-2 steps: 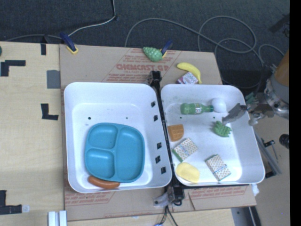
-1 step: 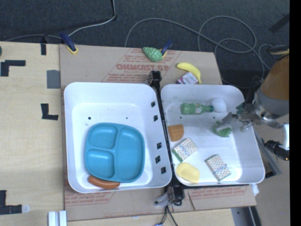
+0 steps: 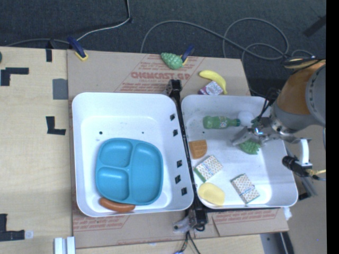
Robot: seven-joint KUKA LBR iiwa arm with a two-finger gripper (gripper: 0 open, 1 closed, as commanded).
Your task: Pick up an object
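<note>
Green and lumpy, the small toy [image 3: 250, 147] lies in the right bin [image 3: 275, 194], toward its right side, and it is the thing nearest the gripper [image 3: 247, 137], whose metal fingers reach down and touch or overlap its upper edge. Whether the fingers are spread or closed I cannot tell; nothing is plainly seen between them. The toy looks like light, hollow plastic, stiff enough to pinch yet rounded and probably slick, so a hold across its narrowest middle should keep it from squirting out. Just above and left of it lies a green bottle [image 3: 220, 122] on its side. Further left sits an orange block [image 3: 198, 148], then two patterned packets [image 3: 208, 168] [image 3: 245, 187] and a yellow lemon [image 3: 212, 193] near the front wall. The left bin [image 3: 90, 107] holds a blue divided plate [image 3: 128, 171] and a sausage [image 3: 116, 205].
</note>
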